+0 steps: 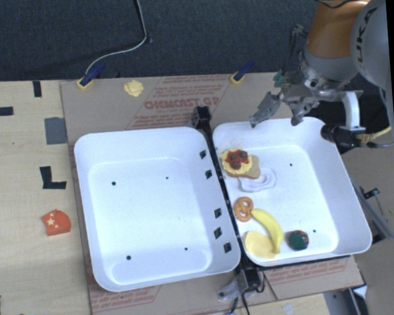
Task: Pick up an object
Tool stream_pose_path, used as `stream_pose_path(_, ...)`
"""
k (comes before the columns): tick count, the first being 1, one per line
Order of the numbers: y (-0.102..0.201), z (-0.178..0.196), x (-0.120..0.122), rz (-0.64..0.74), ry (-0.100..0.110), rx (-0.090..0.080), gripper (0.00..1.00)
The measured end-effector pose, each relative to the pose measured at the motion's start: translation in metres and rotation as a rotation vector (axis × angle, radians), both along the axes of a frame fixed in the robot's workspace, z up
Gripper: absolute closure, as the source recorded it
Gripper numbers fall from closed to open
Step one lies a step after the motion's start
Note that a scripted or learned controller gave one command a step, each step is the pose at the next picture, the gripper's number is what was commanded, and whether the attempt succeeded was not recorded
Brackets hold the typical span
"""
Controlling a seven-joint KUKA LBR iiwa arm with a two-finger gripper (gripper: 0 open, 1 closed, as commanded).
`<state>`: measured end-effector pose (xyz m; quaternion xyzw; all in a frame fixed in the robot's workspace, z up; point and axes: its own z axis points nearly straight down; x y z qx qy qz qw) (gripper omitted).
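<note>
The arm [349,26] is cut off at the far right; its gripper [276,113] hangs spread and empty above the right bin [321,177], which holds one banana [269,228], one pretzel [243,208].

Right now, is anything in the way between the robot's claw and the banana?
Nothing visible blocks it. The gripper hangs open above the right bin's far edge; the banana lies uncovered near the front, pretzel beside it.

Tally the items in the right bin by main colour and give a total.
Yellow: 2, the banana and the flat yellow piece
Tan or orange: 2, the pretzel and the red-topped pastry
White: 1, the white piece
Green and red: 1, the small round item
Total: 6
</note>
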<state>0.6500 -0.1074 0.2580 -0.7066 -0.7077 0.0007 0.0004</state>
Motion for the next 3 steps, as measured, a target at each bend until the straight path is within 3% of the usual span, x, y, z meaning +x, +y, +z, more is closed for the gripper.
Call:
stream_pose_path(1, 0.011, -0.085, -0.058, -0.002, 0.01, 0.002, 0.0)
stream_pose_path(2, 0.007, -0.177, -0.049, 0.0, -0.002, -0.002, 0.0)
stream_pose_path(3, 0.006, -0.16, -0.047, 0.0, -0.008, -0.003, 1.0)
